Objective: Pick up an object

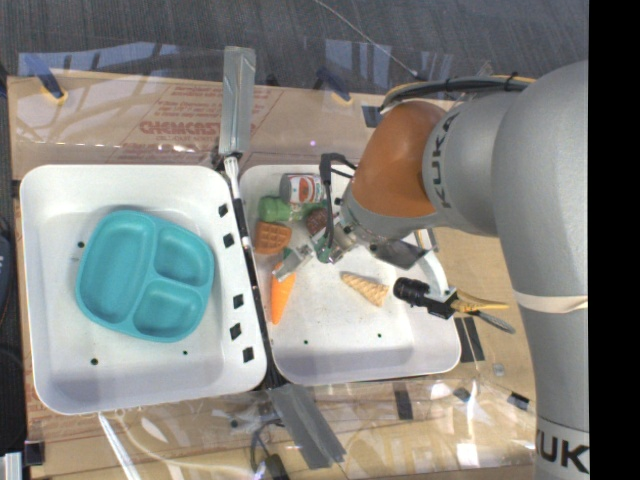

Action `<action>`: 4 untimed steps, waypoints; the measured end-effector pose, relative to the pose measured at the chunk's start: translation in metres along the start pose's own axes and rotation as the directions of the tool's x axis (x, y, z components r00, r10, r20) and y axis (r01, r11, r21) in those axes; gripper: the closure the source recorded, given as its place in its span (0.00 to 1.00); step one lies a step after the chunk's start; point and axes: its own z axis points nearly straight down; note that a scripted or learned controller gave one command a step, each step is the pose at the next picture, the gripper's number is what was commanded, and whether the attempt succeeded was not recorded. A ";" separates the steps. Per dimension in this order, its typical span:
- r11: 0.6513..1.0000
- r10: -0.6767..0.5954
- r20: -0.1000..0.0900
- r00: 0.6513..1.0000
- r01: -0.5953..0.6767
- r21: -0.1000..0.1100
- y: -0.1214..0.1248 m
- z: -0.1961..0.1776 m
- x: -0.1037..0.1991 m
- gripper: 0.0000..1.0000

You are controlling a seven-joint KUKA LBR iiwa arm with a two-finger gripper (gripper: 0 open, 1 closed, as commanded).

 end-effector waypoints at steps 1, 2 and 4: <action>0.974 -0.225 -0.006 0.974 0.225 0.004 -0.038 0.014 0.016 0.00; 0.973 -0.232 -0.003 0.973 0.232 0.000 -0.035 0.002 0.015 1.00; 0.586 0.810 0.009 0.586 -0.810 0.016 0.073 -0.184 0.066 1.00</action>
